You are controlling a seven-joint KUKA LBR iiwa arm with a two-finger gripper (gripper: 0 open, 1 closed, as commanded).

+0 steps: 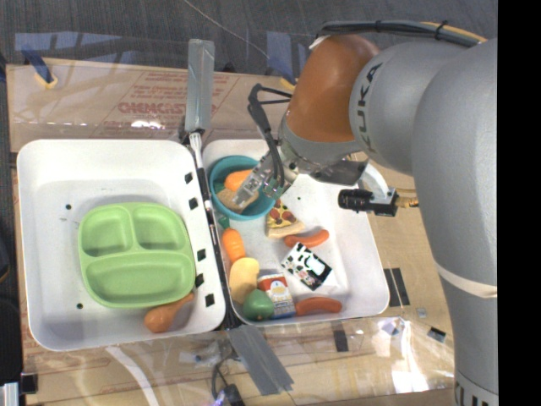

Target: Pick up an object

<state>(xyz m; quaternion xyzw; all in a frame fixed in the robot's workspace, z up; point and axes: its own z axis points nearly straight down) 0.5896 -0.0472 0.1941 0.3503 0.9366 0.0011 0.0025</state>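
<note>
While the grey robot arm's gripper (254,184) dips into the round teal bowl (226,172) near the frame's middle, touching an orange toy (237,178), I cannot tell the jaws' state. Next, probably squeeze and lift.

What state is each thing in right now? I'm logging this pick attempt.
claw: down in the teal bowl, grip unclear
teal bowl: upright, in right bin
green plate: flat, in left bin
pizza slice: lying flat, beside the bowl
carrot: lying against the bin's left wall
</note>
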